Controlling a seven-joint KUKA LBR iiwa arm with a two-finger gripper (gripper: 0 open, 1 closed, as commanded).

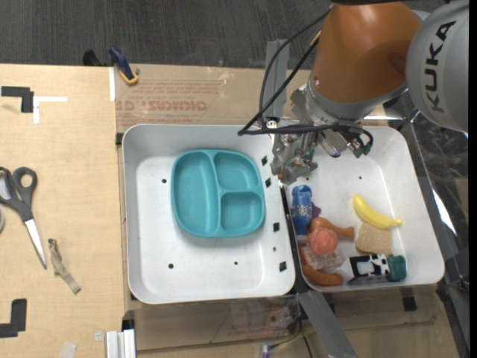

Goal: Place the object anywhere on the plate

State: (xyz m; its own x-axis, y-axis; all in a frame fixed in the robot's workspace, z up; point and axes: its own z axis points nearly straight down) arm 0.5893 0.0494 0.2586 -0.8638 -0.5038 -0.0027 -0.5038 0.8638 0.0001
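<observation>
Camera view, item one: your gripper (292,164), finger state not discernible, hangs above the blue bottle (302,207) in the right bin (417,200); descend squarely before carrying anything to the teal plate (218,193).

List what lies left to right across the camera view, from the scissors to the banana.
scissors → teal plate in the left bin → blue bottle → banana in the right bin. The hand hangs just above the bottle, near the wall between the bins.
</observation>
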